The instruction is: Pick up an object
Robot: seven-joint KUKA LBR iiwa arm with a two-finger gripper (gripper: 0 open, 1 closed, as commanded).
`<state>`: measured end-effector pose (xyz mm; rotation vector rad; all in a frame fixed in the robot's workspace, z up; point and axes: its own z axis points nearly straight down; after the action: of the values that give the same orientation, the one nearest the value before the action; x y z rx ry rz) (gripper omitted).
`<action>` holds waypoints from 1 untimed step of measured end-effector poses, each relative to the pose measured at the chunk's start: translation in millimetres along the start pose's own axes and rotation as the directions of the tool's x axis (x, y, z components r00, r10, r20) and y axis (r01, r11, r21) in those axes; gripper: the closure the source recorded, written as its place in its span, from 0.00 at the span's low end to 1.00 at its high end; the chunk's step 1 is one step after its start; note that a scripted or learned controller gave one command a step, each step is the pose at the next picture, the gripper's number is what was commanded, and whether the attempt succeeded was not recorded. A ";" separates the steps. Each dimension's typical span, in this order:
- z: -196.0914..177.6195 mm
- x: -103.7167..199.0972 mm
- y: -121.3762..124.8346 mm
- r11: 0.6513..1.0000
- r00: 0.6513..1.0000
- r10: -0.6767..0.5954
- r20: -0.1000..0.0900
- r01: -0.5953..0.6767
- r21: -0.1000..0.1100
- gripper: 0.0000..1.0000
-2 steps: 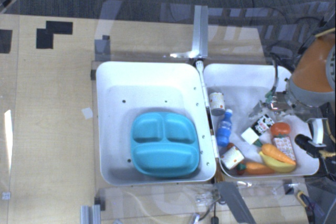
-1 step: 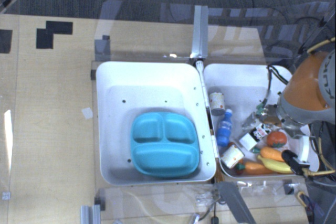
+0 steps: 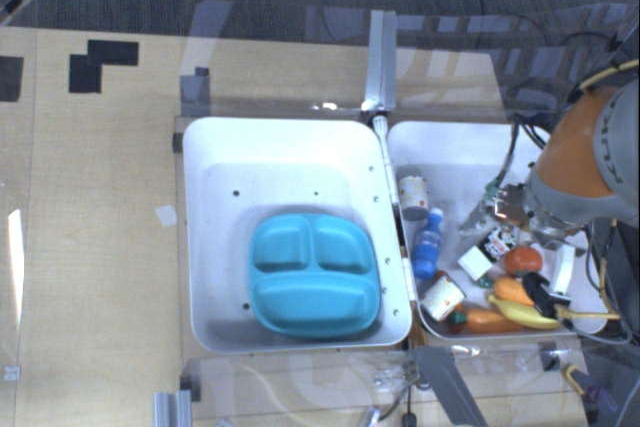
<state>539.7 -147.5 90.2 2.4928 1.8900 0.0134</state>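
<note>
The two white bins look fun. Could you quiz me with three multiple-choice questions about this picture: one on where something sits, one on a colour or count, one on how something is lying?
1. Where is the blue tray?
A. left bin
B. right bin
C. on the bench

2. What colour is the bottle in the right bin?
A. red
B. blue
C. green

3. How does the bottle rest?
A. lying on its side
B. standing upright
C. lifted above the bin

Answers:
1. A, it sits on the floor of the left bin.
2. B, its body is clear blue.
3. A, its length runs along the bin floor.
</note>
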 end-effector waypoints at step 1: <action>-10.1 1.0 2.2 1.000 1.000 -0.002 0.000 0.002 -0.004 1.00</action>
<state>542.0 -147.1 100.4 2.4881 1.8912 0.0174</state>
